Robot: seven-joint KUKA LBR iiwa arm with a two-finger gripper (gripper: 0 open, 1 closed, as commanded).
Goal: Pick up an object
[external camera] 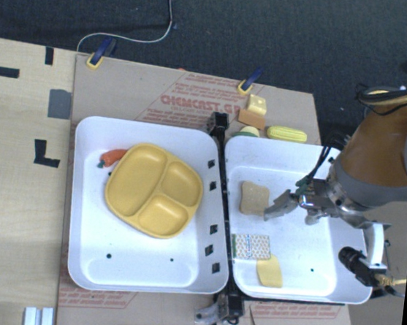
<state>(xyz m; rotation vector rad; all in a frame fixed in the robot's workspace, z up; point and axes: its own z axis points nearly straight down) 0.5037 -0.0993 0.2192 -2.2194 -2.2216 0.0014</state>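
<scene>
Hovering low inside the right bin (321, 283), the gripper (295, 206) sits just beside a tan sponge-like block (254, 199), with one of the fingers (281, 205) pointing at the block's near edge and the other finger angled off behind it. Fingers look spread apart, nothing between them, so no grasp yet. Judging by this, the task is at the approach stage: arm is in the bin and lined up near a candidate, but closing, lifting and clearing the bin all remain. The tan block is the likeliest target, directly ahead of the fingers, lying flat on the bin floor. Below the fingers and a bit ahead lie a patterned flat packet (252, 246) and a yellow wedge (270, 273), both well apart from the fingers. Far ahead, in the left bin (83, 180), a yellow divided plate (154, 190) covers part of an orange item (113, 156). Beyond the bins on the tabletop sit a yellow corn-shaped toy (286, 134) and a small tan box (254, 113).
</scene>
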